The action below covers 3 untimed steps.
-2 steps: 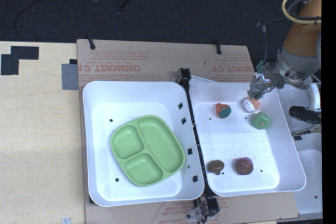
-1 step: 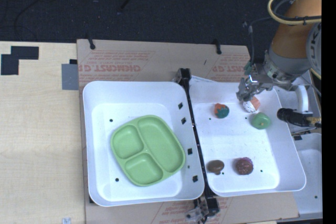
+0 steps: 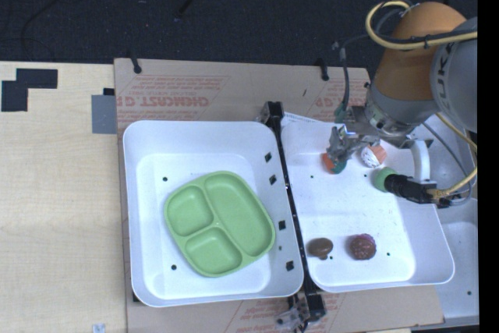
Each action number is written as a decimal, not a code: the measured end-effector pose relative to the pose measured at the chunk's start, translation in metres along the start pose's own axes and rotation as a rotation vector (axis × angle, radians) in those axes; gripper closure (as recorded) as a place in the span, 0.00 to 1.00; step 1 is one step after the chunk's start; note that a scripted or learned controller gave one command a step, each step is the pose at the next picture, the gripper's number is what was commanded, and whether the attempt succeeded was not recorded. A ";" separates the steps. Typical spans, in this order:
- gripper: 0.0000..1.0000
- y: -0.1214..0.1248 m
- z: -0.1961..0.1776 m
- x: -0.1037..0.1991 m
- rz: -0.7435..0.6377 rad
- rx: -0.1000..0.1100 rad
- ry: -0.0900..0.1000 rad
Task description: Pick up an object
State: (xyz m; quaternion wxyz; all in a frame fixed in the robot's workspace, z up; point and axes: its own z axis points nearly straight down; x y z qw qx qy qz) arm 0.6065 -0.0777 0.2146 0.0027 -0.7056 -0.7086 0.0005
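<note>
Two shallow white bins sit side by side on a sheet of brown cardboard [image 3: 204, 94], which lies on the pale wooden bench [image 3: 54, 199]. The left bin [image 3: 148, 146] holds one green plate [image 3: 220, 224] with three compartments, lying flat and turned at a slant, towards the near side of that bin.

The right bin [image 3: 351, 207] holds the loose things. The arm [image 3: 425, 31] reaches in from the right, its orange band uppermost, and the gripper [image 3: 341, 143] hangs low over the far part of this bin, a little left of the bin's middle. Whether the gripper is wide, narrow or closed on anything I cannot tell (its tip is small and dark against the bin floor at this slant).

A small orange object [image 3: 335, 163] with a touch of green on it lies on the bin floor just at the near side of the gripper's tip, so close that contact cannot be ruled in or out. Just to the right of it, under the wrist, lies a small white and orange object [image 3: 373, 157], apart from the first by a narrow strip of bare floor.

Well apart from these, along the near side of the right bin, lie two more pieces: a brown lump [image 3: 320, 247] on the left and a dark red round object [image 3: 362, 246] on the right. They are near each other but do not touch, and both rest on the floor of the bin, short of its near wall.
</note>
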 end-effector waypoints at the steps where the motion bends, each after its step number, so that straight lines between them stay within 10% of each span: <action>1: 1.00 -0.018 0.000 0.043 0.001 0.001 -0.001; 3: 1.00 -0.043 0.002 0.148 0.001 0.002 -0.002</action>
